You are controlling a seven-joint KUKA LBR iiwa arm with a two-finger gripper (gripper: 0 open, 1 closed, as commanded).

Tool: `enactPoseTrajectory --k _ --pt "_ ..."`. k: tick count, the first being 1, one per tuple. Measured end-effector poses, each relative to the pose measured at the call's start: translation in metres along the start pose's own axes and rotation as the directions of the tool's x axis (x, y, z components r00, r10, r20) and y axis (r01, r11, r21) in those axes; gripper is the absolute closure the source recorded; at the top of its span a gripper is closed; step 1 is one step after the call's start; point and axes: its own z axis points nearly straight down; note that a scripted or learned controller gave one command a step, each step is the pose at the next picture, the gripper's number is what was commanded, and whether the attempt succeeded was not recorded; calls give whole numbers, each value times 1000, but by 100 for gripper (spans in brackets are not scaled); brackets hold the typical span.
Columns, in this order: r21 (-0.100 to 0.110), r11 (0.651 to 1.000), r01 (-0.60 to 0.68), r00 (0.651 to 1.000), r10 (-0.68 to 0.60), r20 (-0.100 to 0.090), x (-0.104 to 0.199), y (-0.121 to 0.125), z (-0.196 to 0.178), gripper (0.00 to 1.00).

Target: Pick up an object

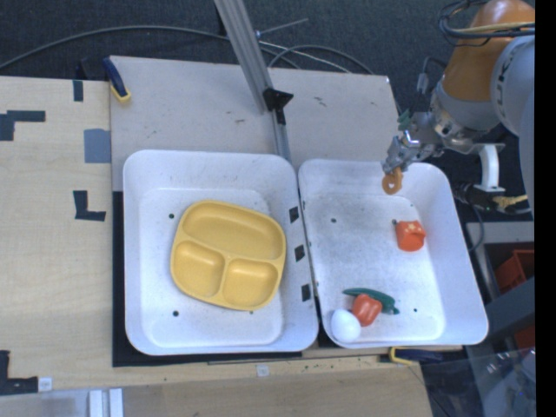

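My gripper (pixel 396 165) hangs over the back edge of the right bin (pixel 360 241), reaching in from the right. A small tan ring-shaped piece (pixel 393 182) dangles from its fingertips, pinched between them and lifted above the bin floor. On the floor of the same bin lie an orange block-like toy (pixel 409 235) near the right wall, a red pepper with green leaves (pixel 368 307) at the front, and a white egg (pixel 346 326) in the front left corner.
The left bin (pixel 148 233) holds a yellow divided plate (pixel 228 254). A slanted metal pole (pixel 252 55) rises behind the bins, its base near their shared wall. Cables run along the dark floor at the back.
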Motion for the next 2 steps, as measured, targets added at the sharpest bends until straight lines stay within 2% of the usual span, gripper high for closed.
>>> enactPoseTrajectory --k 1,2 --pt "2 1000 0 1000 0 -1 0 1 -48 100" --pt "6 1000 3 1000 -3 -3 47 -18 -55 100"
